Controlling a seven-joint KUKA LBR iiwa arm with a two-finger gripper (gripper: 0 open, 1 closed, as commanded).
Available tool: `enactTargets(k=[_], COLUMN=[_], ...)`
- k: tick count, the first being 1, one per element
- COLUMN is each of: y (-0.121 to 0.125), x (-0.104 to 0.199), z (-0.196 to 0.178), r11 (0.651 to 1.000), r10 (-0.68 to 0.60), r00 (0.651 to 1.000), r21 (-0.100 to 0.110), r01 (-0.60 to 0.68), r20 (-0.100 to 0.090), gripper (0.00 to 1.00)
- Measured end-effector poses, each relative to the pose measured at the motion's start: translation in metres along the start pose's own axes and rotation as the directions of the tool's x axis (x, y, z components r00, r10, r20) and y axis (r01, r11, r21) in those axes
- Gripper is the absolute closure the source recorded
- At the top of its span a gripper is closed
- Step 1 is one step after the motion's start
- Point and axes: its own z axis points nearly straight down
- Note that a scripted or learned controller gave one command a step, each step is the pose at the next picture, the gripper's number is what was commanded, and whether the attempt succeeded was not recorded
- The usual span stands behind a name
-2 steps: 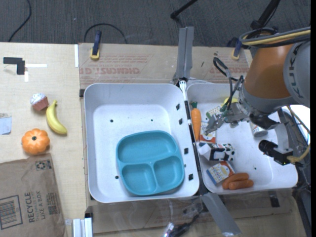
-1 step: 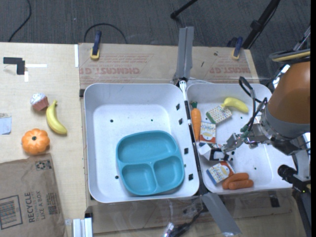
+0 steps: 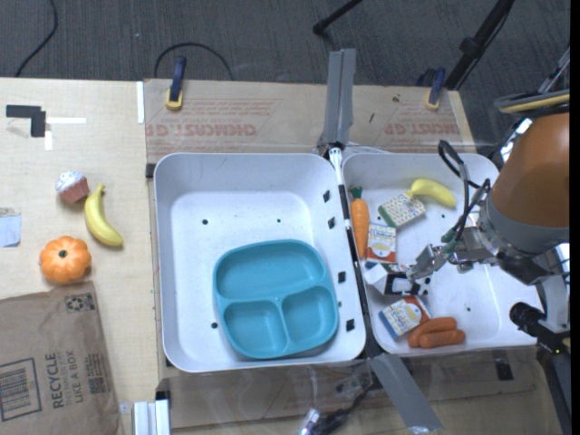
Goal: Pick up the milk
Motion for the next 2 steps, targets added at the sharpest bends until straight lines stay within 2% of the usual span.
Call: enactTargets(k=[1, 2], y=[0.021, 0.092], x=[-0.029, -0.025], z=[0.098, 0.097], r11=[0.999, 0.939], r10=[-0.033, 0.344], r00=[0.999, 0.939], r21=[0.001, 0.0], r01=[0.033, -0.344], r20=[-0.001, 0.001], gripper=[0.0, 0.0])
